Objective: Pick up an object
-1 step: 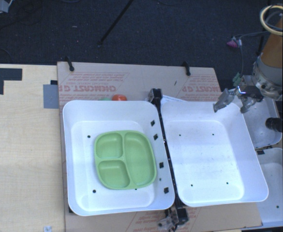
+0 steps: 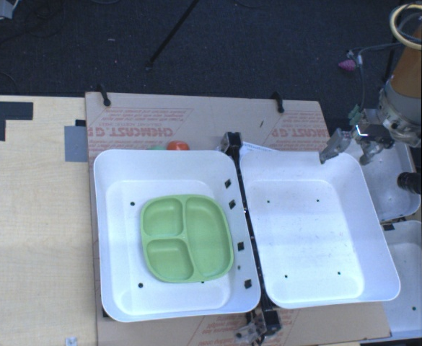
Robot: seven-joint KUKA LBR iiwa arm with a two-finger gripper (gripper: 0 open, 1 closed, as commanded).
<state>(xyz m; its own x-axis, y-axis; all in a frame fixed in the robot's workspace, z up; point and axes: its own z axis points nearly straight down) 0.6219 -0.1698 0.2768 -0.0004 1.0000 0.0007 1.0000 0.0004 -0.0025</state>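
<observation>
Lying flat on the floor of the left white shallow bin: a pale green plastic plate with three moulded compartments, the only likely target. Far to the right of the plate and further back, over the rear corner of the right white bin: the two-finger claw, spread apart with nothing between the fingers, hanging off the grey arm with its orange band. Well apart from the plate, so a long traverse leftward across the black clips joining the two bins.

Judged best done this way:
- Travel high enough to clear those clips and both bin walls before descending.
- Aim not for the plate's middle but for its rim or one of the raised ribs between compartments; probably too flat and broad to straddle whole.
- Come down with one finger inside a compartment and one outside the rim, then close firmly.
- Expect smooth plastic on a smooth bin floor to slide; descend straight, without sideways push.
- Lift slowly and watch for tilt, given an off-centre hold.

Behind the plate, beyond the bin's far wall: a small orange-red object on the cardboard sheet, best ignored.
</observation>
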